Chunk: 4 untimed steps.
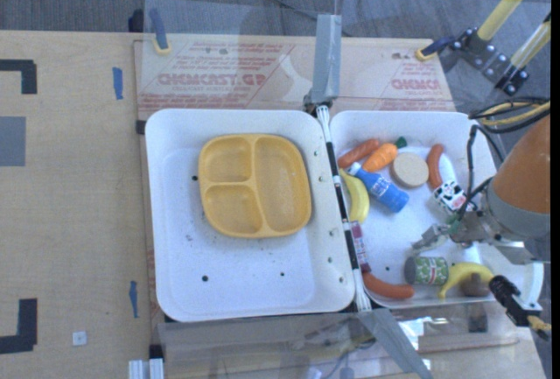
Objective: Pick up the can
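Observation:
The can (426, 270) has a green label and lies on its side near the front of the right bin (490, 128). My gripper (450, 234) hangs just above and slightly behind the can, reaching in from the right under the grey wrist and orange band. Nothing visibly sits in the gripper, and the can rests on the bin floor.
Around the can lie a red sausage (388, 286) to its front left and a banana (464, 274) to its right. Farther back are a blue bottle (382, 189), carrots (369, 155), a tan disc (409, 169) and a white bottle (448, 192). The left bin holds a yellow divided plate (255, 185).

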Available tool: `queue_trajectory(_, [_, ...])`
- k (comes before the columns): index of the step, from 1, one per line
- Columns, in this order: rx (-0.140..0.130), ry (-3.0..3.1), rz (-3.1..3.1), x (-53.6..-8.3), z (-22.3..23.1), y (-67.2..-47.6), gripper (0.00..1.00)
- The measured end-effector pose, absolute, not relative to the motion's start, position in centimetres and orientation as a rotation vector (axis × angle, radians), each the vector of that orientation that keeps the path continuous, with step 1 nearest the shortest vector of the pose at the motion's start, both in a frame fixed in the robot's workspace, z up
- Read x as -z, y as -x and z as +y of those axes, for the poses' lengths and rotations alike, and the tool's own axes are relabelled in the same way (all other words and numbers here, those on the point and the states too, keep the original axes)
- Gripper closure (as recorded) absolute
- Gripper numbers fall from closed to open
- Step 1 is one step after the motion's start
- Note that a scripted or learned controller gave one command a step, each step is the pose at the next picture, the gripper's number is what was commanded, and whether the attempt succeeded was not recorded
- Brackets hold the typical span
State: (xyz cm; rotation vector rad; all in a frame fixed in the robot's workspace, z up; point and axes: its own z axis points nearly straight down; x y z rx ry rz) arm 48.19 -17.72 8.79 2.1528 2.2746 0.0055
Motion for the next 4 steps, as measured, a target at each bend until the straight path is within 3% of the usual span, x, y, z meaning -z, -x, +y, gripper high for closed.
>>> queue_trajectory(1, [-0.006,-2.152,2.267,-9.87,-17.92,-48.26,1.00])
queue_trajectory(2, [-0.006,-2.153,2.268,-9.86,-17.91,-48.25,0.00])
queue_trajectory(3, [-0.007,-2.152,2.265,-10.83,-17.97,-48.29,1.00])
queue_trajectory(4, [-0.007,-2.153,2.265,-10.82,-17.98,-48.28,0.00])
